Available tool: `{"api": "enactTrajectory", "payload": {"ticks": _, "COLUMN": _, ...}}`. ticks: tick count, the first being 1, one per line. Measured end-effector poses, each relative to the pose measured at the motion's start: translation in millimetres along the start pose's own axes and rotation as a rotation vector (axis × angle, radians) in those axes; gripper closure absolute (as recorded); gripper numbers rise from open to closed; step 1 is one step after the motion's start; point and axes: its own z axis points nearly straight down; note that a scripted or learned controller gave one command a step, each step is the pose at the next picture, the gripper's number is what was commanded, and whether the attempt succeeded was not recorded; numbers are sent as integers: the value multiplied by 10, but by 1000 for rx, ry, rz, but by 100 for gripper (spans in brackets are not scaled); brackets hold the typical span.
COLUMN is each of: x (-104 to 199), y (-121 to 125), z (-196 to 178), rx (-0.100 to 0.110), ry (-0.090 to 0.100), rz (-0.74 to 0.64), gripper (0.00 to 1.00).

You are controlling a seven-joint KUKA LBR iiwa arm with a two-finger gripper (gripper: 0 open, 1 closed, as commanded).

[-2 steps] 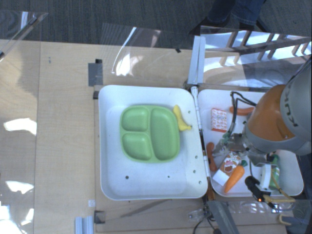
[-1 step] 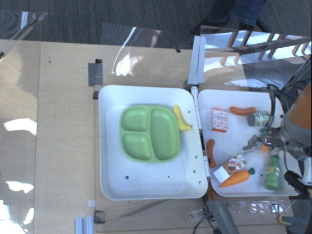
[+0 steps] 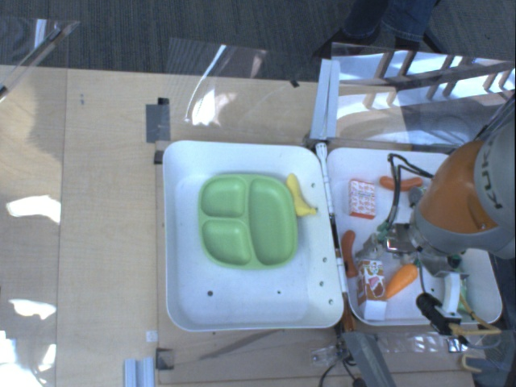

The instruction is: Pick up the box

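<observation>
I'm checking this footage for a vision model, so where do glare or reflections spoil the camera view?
In the camera view, bright glare patches lie on the pale wooden bench at left and behind the left white bin; clear panels throw streaky reflections above the right white bin. The green three-compartment plate and the small orange-and-white box read cleanly, evenly lit.

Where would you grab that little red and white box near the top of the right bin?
Probably from straight above, closing across the two long edges of the box. It lies flat with bare bin floor on both long sides, so fingers could slip down there.
</observation>
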Motion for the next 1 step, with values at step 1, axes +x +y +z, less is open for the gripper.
{"api": "enactTrajectory", "payload": {"ticks": 1, "x": -1, "y": 35, "z": -120, "rx": -10, "ry": -2, "rz": -2, "gripper": 100}}
